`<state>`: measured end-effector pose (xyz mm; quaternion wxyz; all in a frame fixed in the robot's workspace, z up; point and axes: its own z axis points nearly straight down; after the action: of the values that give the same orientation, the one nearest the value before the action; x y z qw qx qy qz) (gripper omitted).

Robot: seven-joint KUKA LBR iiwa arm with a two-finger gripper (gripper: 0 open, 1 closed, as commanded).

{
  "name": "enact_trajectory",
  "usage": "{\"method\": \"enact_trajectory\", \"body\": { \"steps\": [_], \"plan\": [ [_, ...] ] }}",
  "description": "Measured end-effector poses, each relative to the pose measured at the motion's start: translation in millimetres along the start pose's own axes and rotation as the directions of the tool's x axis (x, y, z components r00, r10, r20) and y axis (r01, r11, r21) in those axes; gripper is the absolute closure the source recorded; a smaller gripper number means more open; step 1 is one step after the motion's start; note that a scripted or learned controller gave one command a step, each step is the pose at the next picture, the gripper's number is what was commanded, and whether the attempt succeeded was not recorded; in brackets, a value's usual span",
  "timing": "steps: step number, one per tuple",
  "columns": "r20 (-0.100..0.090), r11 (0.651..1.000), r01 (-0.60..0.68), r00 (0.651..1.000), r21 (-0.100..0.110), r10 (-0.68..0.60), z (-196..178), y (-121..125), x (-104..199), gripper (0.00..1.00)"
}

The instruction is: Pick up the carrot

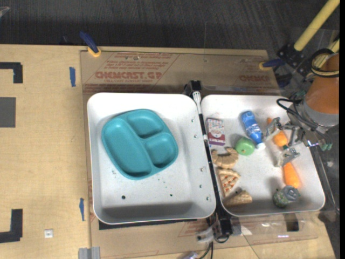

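The carrot (pixel 291 175), a short orange stick, lies near the right wall of the right bin (pixel 259 102), pointing toward the front. My gripper (pixel 282 140) hangs just behind it over the bin's right part. Its metal fingers (pixel 274 124) stand apart, open. Between them sits a small round orange thing (pixel 280 139), and I cannot tell whether they touch it. The carrot lies free, a short way in front of the nearer finger.
The right bin also holds a blue bottle (pixel 250 125), a green ball (pixel 245 146), a small carton (pixel 215 131), cookies (pixel 224 157), a pizza slice (pixel 228 181) and a grey-green lump (pixel 283 197). A teal divided plate (pixel 139 142) lies in the left bin (pixel 97 161).
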<state>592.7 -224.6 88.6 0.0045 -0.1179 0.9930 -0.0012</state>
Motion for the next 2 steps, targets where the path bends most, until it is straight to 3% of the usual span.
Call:
{"method": "enact_trajectory", "body": {
  "steps": [1,2],
  "plan": [
    [0.015,1.000,0.002,1.000,0.007,-0.002,-15,0,-6,1.00],
    [0.025,1.000,0.002,1.000,0.010,-0.003,-27,0,-10,1.00]
  ]
}}
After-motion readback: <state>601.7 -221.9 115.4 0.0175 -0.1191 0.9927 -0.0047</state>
